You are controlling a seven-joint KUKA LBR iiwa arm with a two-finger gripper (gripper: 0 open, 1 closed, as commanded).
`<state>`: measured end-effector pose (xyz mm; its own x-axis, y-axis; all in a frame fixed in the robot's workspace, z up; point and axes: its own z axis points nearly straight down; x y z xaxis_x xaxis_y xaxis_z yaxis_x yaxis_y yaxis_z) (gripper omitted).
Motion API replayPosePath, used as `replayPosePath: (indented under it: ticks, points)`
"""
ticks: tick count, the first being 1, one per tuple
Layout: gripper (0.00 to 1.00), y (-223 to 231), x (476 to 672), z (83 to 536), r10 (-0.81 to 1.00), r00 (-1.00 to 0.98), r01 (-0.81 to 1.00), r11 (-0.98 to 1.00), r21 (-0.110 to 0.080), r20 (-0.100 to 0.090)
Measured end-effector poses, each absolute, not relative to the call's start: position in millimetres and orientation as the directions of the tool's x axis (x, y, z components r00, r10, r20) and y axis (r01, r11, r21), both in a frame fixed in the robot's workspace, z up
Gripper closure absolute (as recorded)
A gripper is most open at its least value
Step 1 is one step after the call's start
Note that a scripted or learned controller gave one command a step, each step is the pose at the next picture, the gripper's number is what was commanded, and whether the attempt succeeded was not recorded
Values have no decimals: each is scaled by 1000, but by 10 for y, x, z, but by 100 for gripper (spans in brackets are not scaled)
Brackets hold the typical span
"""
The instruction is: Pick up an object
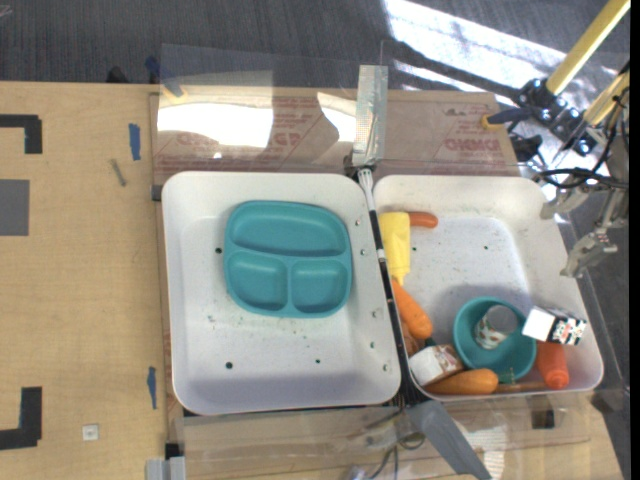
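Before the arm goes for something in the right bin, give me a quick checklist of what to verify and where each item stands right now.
1. Objects available in the right bin: ok. A teal bowl, yellow piece, orange carrot-like piece and others lie there.
2. Targets well separated: not ok. Most crowd the bin's near corner, touching the bowl or each other.
3. An easier target exists: ok. The yellow piece lies along the left wall, apart from the bowl.
4. Bowl free of contents: not ok. Something grey sits inside it.
5. Left bin contents: ok. The teal divided plate lies flat, alone.
6. Gripper readiness: cannot tell.
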<state>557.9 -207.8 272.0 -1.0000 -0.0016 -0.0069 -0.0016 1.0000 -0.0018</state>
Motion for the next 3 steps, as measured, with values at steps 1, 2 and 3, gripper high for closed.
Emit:
replayPosePath:
  ticks: [1,2,3]
  points:
    - [0,-2240,4862,2533,-733,-680,-733,680,-4,-3]
    - [0,-2219,4959,2324,-918,-396,-918,396,-1,-2]
    - [0,-2099,5545,1090,-917,-399,-917,399,6,-6]
